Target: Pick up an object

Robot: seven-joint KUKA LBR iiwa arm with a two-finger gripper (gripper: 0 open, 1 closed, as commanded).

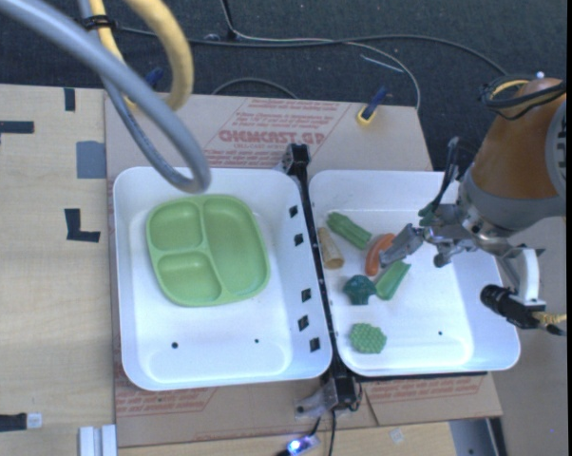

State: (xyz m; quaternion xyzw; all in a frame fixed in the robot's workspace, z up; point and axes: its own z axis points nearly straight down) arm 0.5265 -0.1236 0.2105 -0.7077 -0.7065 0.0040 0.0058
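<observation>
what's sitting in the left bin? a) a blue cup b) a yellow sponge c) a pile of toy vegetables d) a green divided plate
d: a green divided plate lies in the left bin, while the small toy food pieces are over in the right bin.

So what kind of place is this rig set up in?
Likely a robotics lab bench for pick trials: two white bins side by side on cardboard, toy food in the right bin, loose cables on the dark floor behind.
</observation>
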